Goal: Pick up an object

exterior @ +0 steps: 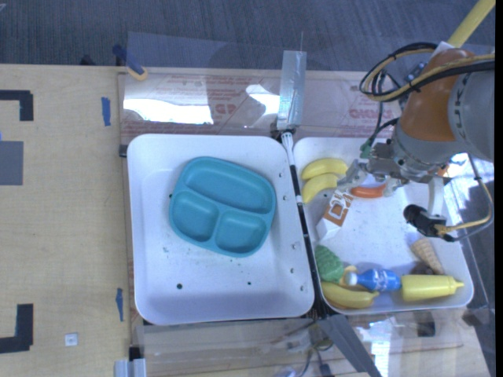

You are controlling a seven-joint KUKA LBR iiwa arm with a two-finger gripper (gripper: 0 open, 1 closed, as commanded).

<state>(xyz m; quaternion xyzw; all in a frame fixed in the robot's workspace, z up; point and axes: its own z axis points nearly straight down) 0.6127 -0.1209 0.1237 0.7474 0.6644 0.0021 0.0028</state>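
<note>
My gripper hangs low over the back of the right bin, just above a small orange piece. A white and orange carton lies tilted to the left of it. Two yellow bananas rest by the bin's back left corner. Along the front lie a green toy, a blue bottle, a yellow squeeze bottle and another banana. An ice cream cone sits near the right wall. Nothing shows as held.
A blue divided plate lies in the left bin. A grey metal post stands behind the divide between the bins. The arm's cables loop over the right bin's right side.
</note>
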